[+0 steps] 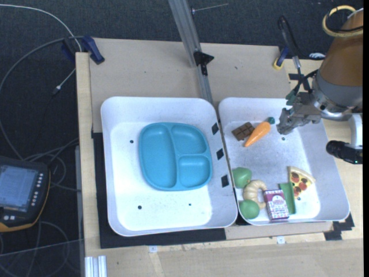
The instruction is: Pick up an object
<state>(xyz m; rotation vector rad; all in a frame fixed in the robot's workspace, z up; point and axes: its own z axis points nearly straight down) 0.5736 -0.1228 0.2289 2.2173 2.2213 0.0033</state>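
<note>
Where two white bins sit on a tan bench, dark carpet around, end effector grip unclear

A light wooden desk stands on dark grey carpeted floor. A black mat lies on the desk under the bins. Blue clamps sit at the desk's far left corner and at its far right edge. A slanted metal rail rises from the desk's far side. Thin white cables loop over the floor at the left, where a grey and orange handheld control pendant rests. Light is even and soft.
</note>
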